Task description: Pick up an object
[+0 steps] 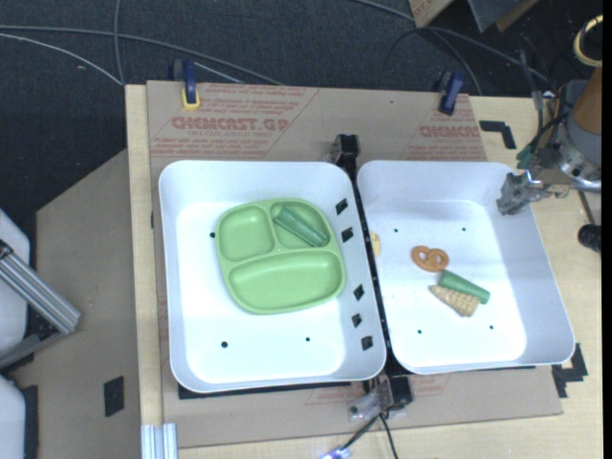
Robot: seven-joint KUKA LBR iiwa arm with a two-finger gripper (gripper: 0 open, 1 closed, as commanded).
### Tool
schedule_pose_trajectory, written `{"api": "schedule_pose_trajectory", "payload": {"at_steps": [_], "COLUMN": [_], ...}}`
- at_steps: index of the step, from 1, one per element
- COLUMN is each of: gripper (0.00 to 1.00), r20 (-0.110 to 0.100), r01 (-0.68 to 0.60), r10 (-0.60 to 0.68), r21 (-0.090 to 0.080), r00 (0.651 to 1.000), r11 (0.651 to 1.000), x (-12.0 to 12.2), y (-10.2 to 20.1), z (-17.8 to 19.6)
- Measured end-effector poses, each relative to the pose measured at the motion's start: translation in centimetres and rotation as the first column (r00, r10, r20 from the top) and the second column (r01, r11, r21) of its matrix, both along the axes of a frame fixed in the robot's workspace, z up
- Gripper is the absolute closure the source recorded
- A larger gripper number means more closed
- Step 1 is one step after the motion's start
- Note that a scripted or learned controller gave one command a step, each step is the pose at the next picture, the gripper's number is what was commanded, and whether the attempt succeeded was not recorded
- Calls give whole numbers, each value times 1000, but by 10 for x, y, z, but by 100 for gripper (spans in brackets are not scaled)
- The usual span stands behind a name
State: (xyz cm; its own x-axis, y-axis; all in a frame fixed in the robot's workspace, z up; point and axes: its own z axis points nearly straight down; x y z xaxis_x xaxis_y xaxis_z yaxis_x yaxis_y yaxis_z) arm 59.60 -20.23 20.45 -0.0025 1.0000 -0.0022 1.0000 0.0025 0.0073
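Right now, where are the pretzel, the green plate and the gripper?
pretzel (pixel 429 257): camera view, middle of its twisted loop.
green plate (pixel 279 285): camera view, floor of its large compartment.
gripper (pixel 513 195): camera view, at its tips.

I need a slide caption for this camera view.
Claw above right white bin's corner; green divided plastic plate in left white bin.

Two white bins (pixel 191 352) on a tan board with red lettering (pixel 229 122). Pale green divided plate (pixel 279 256) holding a darker green piece (pixel 301 225). Right of the plate: orange-brown pretzel (pixel 430 257), green pickle (pixel 464 286), yellowish corn cob (pixel 453 300). Blue clamps (pixel 190 82).
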Motion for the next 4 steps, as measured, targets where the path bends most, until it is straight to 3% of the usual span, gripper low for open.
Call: {"api": "schedule_pose_trajectory", "payload": {"at_steps": [1, 2, 4], "gripper": [100, 100, 100], "r20": [-1, -10, -8], "r01": [1, -4, -3], "r10": [-1, 4, 3], "r21": [0, 6, 4], "r00": [1000, 1000, 1000], "r11": [1000, 1000, 1000], "x": [1, -5, -6], "y": [0, 61, 164], "z": [39, 31, 42]}}
